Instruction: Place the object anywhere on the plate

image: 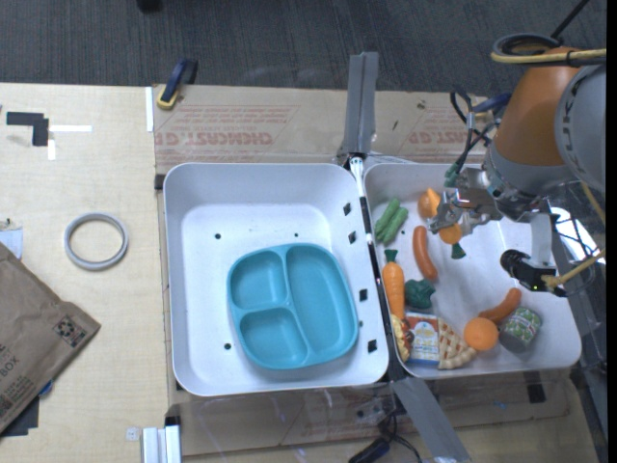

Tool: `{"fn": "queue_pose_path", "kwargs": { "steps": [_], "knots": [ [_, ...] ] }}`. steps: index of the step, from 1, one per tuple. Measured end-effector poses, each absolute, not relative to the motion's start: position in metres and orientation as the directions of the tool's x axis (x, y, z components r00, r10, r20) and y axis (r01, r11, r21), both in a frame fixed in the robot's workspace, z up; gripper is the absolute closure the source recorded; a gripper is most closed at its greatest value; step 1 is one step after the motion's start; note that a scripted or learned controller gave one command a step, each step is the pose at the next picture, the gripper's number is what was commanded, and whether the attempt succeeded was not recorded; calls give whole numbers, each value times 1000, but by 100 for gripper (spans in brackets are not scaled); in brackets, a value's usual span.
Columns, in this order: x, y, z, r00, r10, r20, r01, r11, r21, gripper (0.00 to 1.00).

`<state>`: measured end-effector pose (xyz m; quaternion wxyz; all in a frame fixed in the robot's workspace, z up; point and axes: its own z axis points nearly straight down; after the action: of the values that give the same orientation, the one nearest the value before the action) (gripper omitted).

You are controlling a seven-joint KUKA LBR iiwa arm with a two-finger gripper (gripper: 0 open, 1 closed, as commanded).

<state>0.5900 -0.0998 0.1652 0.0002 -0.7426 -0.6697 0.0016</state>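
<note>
Arm: the grey KUKA arm with its orange band reaches in from the right, over the upper part of the right bin.
Gripper: the gripper hangs low over the right bin's upper middle, amid cables; whether it is released or clenched cannot be told at this angle.
Object at gripper: a small orange toy with a green end sits directly beneath the gripper; whether it is pinched or merely lying under it cannot be told.
Plate: a blue three-compartment plate lies in the left bin, slightly toward the lower right, with nothing on it.
Right bin, left edge: a green pea pod lies near the top, a carrot lies below it along the divider.
Right bin, centre: a red sausage lies beside the carrot, with a piece of broccoli just below it.
Right bin, lower part: a printed food packet and a waffle piece lie side by side, next to an orange ball, a second sausage and a small can.
Bench, left side: a roll of tape lies well apart from both bins, above a brown cardboard box.
</note>
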Motion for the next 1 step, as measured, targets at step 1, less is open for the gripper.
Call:
{"fn": "queue_pose_path", "kwargs": {
  "steps": [1],
  "knots": [
    [584,-11,191,-347,938,0,938,347,-2,100]
  ]
}}
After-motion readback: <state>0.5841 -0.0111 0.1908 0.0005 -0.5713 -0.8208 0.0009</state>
